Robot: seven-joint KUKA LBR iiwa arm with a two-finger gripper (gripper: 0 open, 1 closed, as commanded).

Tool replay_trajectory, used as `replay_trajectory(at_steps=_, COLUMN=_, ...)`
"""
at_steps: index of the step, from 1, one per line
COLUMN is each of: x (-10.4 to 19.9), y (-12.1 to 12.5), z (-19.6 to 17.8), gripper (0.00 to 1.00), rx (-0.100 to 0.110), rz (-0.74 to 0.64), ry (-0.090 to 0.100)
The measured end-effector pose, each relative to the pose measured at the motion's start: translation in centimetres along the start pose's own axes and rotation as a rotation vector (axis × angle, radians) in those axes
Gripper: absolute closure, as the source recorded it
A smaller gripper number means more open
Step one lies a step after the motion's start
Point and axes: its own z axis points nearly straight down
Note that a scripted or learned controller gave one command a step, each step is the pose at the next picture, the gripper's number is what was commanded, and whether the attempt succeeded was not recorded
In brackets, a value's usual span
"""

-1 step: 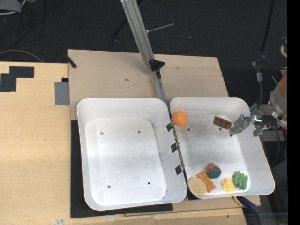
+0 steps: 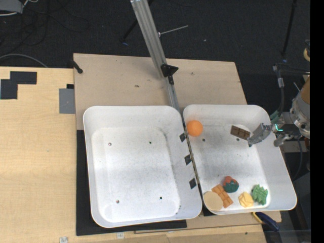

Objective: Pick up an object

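Nothing picked yet: gripper (image 2: 259, 134) low over right bin (image 2: 276, 161), just right of brown block (image 2: 240, 132) (finger state unreadable); grasp remains.

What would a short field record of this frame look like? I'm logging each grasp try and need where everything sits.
gripper: over the right edge of the right shallow white bin, beside the small brown block
jaws: cannot tell if open or shut
orange ball: right bin, far left corner by the divider
near edge cluster: tan round disc, orange piece, dark green and red piece, yellow piece, green leafy piece
left shallow white bin: beside the right one
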Motion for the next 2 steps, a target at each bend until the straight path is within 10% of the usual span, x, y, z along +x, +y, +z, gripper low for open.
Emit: replay_trajectory(at_steps=2, x=0.9, y=-1.1, z=10.5, gripper=0.00, rx=0.006, rz=0.001, ry=0.002)
